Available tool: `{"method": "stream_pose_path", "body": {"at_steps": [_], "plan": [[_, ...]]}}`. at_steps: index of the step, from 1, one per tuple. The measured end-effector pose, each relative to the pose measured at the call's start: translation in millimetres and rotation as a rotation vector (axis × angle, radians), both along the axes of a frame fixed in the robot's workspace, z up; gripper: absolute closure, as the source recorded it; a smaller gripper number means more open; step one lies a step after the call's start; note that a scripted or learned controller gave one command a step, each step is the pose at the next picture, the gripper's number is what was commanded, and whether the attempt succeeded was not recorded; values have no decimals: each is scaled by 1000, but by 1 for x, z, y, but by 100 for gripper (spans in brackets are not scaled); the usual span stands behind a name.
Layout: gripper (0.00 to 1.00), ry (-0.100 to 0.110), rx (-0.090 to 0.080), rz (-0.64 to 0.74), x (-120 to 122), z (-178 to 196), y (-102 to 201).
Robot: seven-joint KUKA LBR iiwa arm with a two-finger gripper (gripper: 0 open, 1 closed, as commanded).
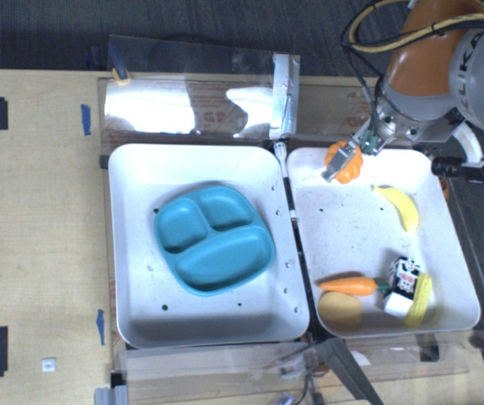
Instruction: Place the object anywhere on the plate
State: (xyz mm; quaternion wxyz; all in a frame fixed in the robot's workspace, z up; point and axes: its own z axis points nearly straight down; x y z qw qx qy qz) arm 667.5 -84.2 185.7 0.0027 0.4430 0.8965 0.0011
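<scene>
A blue divided plate [215, 238] lies in the middle of the left bin [132, 175]. My gripper [347, 159] hangs over the far left corner of the right bin [453, 226], reaching down from the arm at the top right. A small orange object [349, 165] sits between its grey fingers [335, 173], and the gripper is shut on it. The object is to the right of the divider between the bins, well apart from the plate.
The right bin also holds a yellow banana [402, 207], a carrot [349, 286], a tan round fruit [341, 309], a corn cob [422, 299] and a small black-and-white item [405, 277], all toward its near side. A clear panel [191, 99] stands behind the left bin.
</scene>
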Motion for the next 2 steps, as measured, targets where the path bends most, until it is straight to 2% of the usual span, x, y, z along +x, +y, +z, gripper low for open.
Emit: {"method": "stream_pose_path", "body": {"at_steps": [1,2], "plan": [[100,5,1,304,-57,0,108],[0,5,1,302,-57,0,106]]}}
